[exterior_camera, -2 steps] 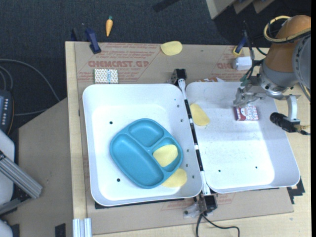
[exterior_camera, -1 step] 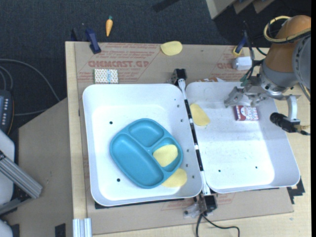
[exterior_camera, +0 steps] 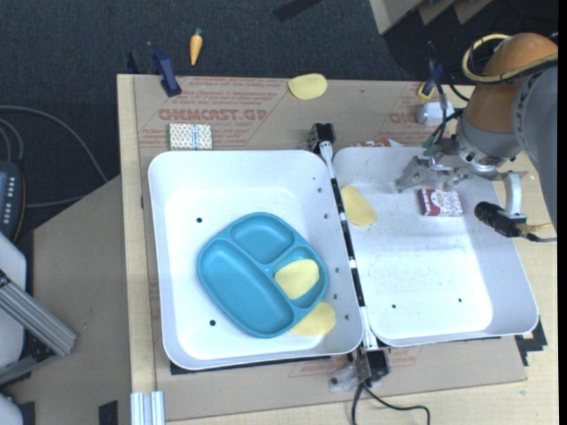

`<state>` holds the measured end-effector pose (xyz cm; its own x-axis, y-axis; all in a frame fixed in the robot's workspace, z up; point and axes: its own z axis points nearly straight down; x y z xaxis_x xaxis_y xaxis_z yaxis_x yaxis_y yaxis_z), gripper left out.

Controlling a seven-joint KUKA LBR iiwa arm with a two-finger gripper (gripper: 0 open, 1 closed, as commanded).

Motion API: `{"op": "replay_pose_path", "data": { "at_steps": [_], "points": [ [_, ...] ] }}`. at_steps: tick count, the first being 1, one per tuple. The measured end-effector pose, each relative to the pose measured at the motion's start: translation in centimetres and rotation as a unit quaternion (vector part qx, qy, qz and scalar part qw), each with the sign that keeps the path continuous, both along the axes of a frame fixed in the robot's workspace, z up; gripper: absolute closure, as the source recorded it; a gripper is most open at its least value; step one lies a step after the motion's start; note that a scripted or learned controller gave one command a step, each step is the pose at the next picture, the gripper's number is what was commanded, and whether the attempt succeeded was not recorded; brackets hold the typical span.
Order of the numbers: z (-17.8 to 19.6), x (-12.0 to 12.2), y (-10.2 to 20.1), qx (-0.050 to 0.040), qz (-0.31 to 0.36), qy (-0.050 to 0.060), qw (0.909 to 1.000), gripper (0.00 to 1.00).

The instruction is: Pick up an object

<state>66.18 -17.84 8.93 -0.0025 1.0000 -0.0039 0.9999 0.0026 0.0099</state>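
My gripper hangs over the back of the right bin, with its fingers spread open and nothing between them. Just in front of it a small red and white packet lies flat on the bin floor. A pale yellow disc rests against the right bin's left wall. In the left bin a blue divided plate carries a yellow piece in its right compartment. Another yellow piece lies beside the plate's front edge.
On the bench behind the bins lie a yellow disc, a patterned packet and a blue clip. A small carrot toy lies on the dark floor. A black cable end hangs by the arm.
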Motion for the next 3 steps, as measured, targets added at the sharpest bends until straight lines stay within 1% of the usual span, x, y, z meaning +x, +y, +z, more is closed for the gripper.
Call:
{"op": "replay_pose_path", "data": {
  "at_steps": [1, 2, 3],
  "points": [
    [0.0, -2.0, -1.0, 0.0008, 0.000, 0.000, 1.0000, 0.00],
    [1.2, -1.9, -1.2, -0.0018, 0.000, -0.003, 1.0000, 1.00],
    [0.7, -3.9, -4.5, 0.0013, -0.001, 0.002, 1.0000, 1.00]
  ]
}}
